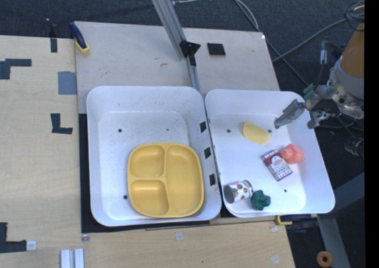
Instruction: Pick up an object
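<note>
Yellow piece: a soft-looking yellow lump (256,133) lies in the upper part of the right bin (314,160), just left of the fingertips.
Gripper: gripper (296,115) hangs over the right bin's upper right corner; one grey finger (288,114) is plain to see, the other is blurred, so whether it is spread or clenched cannot be told. Nothing shows between the fingers.
Other right-bin items: pink lump (291,153) touching a red-and-white packet (277,165); small printed can (238,191) beside a green lump (260,200).
Left bin: left bin (106,118) holds a yellow divided plate (166,179).
</note>
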`<state>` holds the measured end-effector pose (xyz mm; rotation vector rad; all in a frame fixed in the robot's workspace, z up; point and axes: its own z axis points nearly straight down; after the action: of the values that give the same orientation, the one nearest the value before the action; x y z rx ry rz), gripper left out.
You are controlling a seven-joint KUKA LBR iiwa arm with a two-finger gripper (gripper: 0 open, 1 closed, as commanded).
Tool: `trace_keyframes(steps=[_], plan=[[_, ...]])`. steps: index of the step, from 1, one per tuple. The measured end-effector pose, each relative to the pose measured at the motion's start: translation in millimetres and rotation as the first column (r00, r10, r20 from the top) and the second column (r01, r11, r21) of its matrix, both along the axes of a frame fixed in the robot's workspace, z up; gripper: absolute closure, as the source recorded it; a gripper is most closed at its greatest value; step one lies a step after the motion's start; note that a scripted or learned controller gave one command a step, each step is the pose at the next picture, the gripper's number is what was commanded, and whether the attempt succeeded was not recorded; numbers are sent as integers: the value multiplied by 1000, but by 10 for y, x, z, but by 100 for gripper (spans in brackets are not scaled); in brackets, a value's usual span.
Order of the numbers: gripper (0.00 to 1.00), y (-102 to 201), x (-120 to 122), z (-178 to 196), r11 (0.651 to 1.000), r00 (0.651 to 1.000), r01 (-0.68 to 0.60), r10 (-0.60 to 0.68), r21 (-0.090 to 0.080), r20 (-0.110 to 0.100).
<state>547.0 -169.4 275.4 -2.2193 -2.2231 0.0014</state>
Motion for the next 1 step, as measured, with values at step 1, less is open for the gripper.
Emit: trace_keyframes(steps=[1], plan=[[0, 12, -72, -449, 1000, 1000, 1, -1, 0, -2]])
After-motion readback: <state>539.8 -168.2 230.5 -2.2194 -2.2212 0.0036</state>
